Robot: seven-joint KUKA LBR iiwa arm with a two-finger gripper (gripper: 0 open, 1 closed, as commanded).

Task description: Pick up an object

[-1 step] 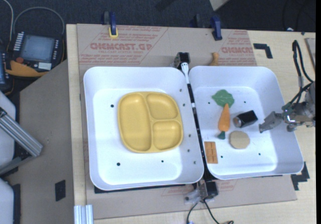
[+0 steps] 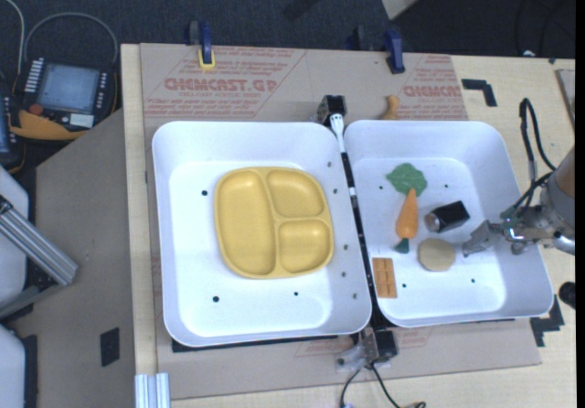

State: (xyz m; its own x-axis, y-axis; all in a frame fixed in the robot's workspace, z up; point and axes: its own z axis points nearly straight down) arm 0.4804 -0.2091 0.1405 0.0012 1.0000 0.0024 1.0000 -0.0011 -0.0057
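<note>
Gripper (image 2: 477, 241), at right of frame, hangs spread and empty just beside the tan round object (image 2: 437, 255). Recommend centring above it before descending, clear of the black block (image 2: 448, 215).

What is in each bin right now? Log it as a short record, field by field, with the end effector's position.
left bin: yellow divided plate, three compartments, nothing in them
right bin: toy carrot with green leafy top, small black block, tan round object, orange flat piece near the inner wall
end effector: over the right bin's right side, beside the tan round object
held object: none visible
arm entry: from the right
</note>
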